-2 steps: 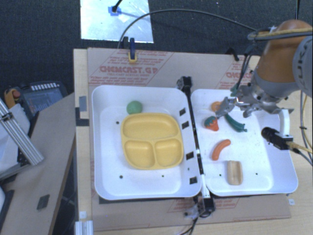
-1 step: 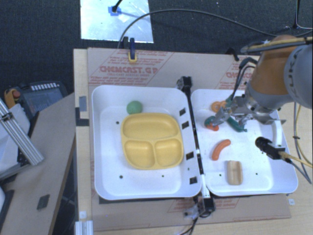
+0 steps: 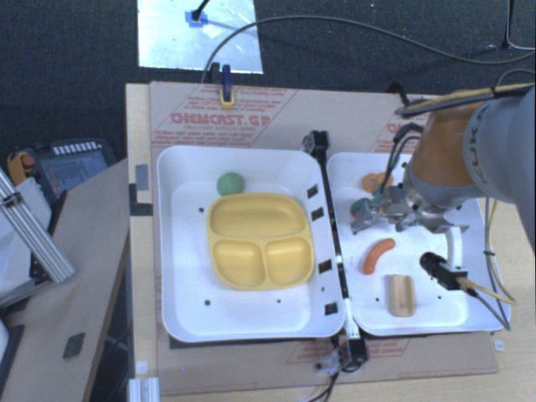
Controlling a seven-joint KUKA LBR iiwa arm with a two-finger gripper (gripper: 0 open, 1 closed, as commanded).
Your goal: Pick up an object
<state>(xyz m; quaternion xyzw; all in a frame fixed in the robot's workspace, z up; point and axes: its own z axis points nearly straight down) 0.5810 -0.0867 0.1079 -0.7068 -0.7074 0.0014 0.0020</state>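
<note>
The grey arm [image 3: 469, 153] reaches into the right bin [image 3: 469, 312], its gripper [image 3: 366, 214] low near the bin's left side; whether the jaws are wide or narrow cannot be told. Just below it lies an orange sausage-shaped toy [image 3: 378, 255], with a tan bread-like block [image 3: 401, 295] nearer the front and a small orange piece [image 3: 373, 182] behind. The left bin [image 3: 180, 308] holds a yellow divided tray [image 3: 258, 239] and a green ball [image 3: 230, 183] just behind it

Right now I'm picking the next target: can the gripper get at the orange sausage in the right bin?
Probably yes. The sausage lies apart from the tan block, nothing covers it, and the gripper hangs just above and left of it in the same bin.
</note>
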